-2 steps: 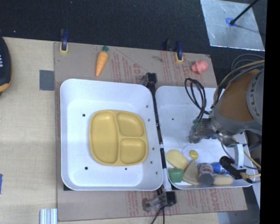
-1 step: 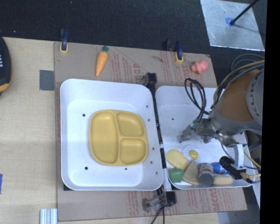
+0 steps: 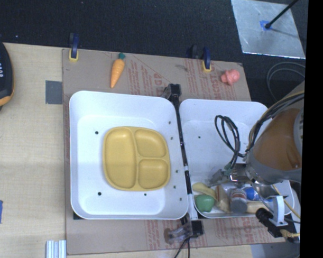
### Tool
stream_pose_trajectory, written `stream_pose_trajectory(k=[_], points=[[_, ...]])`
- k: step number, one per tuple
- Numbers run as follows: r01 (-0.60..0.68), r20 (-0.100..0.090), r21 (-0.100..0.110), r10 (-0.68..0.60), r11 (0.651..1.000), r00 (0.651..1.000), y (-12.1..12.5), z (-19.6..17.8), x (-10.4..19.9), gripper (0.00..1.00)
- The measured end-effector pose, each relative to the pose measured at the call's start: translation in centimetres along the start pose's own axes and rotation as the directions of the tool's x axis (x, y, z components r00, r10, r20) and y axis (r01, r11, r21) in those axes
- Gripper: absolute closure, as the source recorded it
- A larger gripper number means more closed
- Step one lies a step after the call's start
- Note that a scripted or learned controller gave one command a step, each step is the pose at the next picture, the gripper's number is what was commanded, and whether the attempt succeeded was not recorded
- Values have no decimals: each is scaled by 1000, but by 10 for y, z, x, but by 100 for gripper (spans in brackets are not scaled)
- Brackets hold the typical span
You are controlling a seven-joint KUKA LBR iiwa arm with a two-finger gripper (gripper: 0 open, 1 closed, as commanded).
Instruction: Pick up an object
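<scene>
My gripper [image 3: 226,178] is low in the right bin [image 3: 204,114], at its near right part, under the grey arm with the orange band. Its metal parts sit just above a small pile of toys: a green round piece [image 3: 204,202], a pale yellow banana-like piece [image 3: 206,190], and a can-like item with blue [image 3: 242,197]. The arm's body hides much of the pile. A yellow divided plate [image 3: 136,158] lies in the middle of the left bin [image 3: 82,112].
A toy carrot [image 3: 117,70] and a pink toy [image 3: 230,76] lie on the cardboard behind the bins. A black cable [image 3: 228,132] loops over the right bin. Clamps hold the board's far edge. A dark device [image 3: 2,75] sits at the far left.
</scene>
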State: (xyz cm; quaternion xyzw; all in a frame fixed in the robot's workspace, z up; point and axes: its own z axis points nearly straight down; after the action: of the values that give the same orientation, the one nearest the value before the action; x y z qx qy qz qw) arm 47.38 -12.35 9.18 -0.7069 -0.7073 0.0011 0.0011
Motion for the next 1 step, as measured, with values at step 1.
stream_pose_trajectory(k=[1], points=[[4,3,-7,-4,1000,1000,61,-1,-44,0]])
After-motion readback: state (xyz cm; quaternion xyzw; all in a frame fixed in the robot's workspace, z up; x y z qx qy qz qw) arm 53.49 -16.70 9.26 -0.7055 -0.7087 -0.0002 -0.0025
